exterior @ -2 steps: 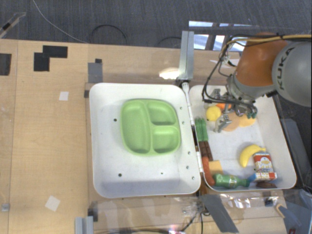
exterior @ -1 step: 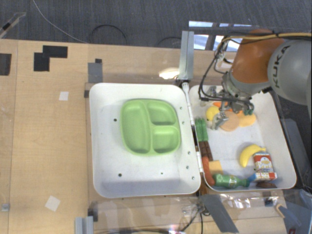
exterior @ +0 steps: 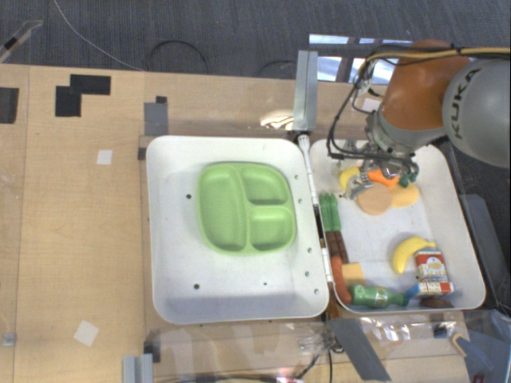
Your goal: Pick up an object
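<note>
In the right bin's far half, the grey arm's gripper [exterior: 382, 171] hung low over a cluster of small things; whether it was clenched or released could not be told. Directly beneath it lay a small orange carrot-like piece [exterior: 383, 179], touching a tan round flat piece [exterior: 374, 202] and, just beside that, a pale yellow piece [exterior: 404, 197]. Nearer the front of that shallow white right bin [exterior: 467, 238] rested a yellow plastic banana [exterior: 409, 251] beside a small red-and-white carton [exterior: 430, 271], with a green bottle [exterior: 375, 296] along the front wall. The shallow white left bin [exterior: 172, 286] held a light green divided plate [exterior: 246, 207].
</note>
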You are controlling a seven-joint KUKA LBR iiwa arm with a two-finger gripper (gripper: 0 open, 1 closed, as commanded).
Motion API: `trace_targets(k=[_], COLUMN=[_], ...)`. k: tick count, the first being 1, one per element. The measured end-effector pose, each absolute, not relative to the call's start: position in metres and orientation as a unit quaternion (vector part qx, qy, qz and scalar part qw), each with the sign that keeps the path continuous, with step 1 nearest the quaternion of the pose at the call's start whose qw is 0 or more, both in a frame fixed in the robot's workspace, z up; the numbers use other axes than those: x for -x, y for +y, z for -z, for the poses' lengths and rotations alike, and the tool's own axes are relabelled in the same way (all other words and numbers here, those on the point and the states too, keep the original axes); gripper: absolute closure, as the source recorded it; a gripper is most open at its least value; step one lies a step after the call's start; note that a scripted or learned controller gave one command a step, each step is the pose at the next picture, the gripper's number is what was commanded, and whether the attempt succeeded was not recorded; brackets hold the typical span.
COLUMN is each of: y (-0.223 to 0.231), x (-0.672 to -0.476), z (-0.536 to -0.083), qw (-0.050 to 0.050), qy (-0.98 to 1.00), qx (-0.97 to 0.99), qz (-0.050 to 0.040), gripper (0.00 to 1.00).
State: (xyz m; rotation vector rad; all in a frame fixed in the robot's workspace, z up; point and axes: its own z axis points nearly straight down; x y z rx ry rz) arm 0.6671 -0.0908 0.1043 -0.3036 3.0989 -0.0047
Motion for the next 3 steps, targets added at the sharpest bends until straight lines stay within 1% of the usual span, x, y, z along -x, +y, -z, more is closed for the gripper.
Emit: trace_targets(k=[1, 2, 3], y=[-0.188, -0.159, -0.158], x=[-0.643, -0.645, -0.647], z=[-0.170, -0.243, -0.255], qw=[0.009, 0.008, 0.013], qy=[0.995, 1.000, 1.000], qx=[0.097, -0.018, -0.016], qz=[0.0041, 0.0006, 0.0010], gripper=[1.00, 1.00, 1.00])
